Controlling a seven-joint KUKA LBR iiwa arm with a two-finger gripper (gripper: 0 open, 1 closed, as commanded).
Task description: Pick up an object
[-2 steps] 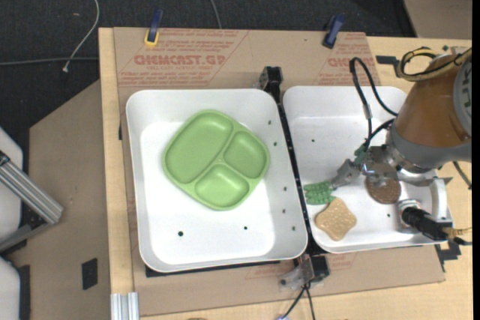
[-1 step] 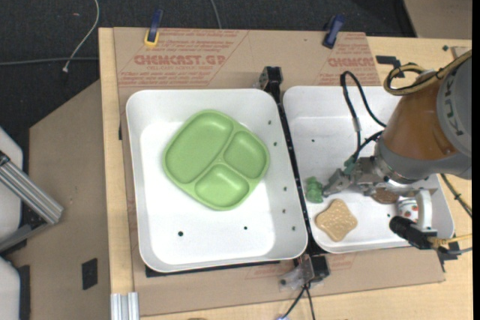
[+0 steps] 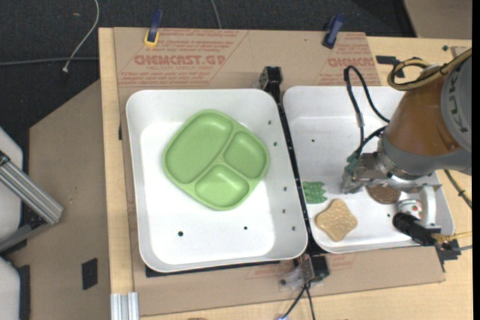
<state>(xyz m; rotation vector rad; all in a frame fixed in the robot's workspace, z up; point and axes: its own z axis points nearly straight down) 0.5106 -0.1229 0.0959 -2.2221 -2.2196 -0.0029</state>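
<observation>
The arm [image 3: 442,124] runs out past the right edge, so its upper part is cut off. Its wrist covers much of the right bin [image 3: 322,116], hiding the floor beneath it. A brown round thing [image 3: 384,195] peeks out from under the wrist, mostly hidden, and what it is cannot be told. The gripper [image 3: 352,174] is small and dim, its fingers not clear. A small green thing [image 3: 313,192] near the bin's left wall is too small to name.
</observation>
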